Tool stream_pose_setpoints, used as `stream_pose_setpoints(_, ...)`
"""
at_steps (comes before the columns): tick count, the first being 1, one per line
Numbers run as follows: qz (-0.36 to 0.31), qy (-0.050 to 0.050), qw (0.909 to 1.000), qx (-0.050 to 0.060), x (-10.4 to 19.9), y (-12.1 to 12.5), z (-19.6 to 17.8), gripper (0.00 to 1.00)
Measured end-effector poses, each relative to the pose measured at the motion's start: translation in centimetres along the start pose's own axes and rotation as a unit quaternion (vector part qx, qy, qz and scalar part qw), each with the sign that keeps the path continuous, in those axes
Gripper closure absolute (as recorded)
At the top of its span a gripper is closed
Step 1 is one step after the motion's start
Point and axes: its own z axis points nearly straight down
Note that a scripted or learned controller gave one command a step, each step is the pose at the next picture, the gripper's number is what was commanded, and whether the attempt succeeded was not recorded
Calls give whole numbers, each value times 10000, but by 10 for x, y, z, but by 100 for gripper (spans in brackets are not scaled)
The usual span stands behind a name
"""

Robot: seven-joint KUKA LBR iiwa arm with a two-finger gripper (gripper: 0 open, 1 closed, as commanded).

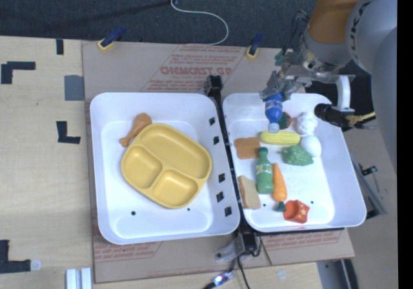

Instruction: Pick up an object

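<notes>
Tool [279, 89]: poised at the far edge of the right bin [342, 204], directly over a blue bottle [274, 112]; whether that bottle is pinched cannot be told. Arm [348, 10]: entered from the right, wrist angled down-left. Yellow tray [166, 165]: lodged in the left bin [106, 171]. Corn [279, 138], green bottle [264, 170], carrot [279, 182]: grouped nearby. Progress is judged early; no lift is evident.

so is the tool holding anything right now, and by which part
It looks like the tool has the blue bottle by its upper end, above the right bin, but the grip itself is too small to confirm.
</notes>
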Motion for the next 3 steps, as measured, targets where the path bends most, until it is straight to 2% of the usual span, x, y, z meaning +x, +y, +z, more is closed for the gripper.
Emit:
stream_pose_setpoints(1, -24, 5, 10000, 8, 55, 0, -9, 100)
stream_pose_setpoints(2, -5, -2, 10000, 10, 67, 3, -8, 100)
stream_pose_setpoints(3, 6, -8, 10000, 22, 61, -4, 11, 100)
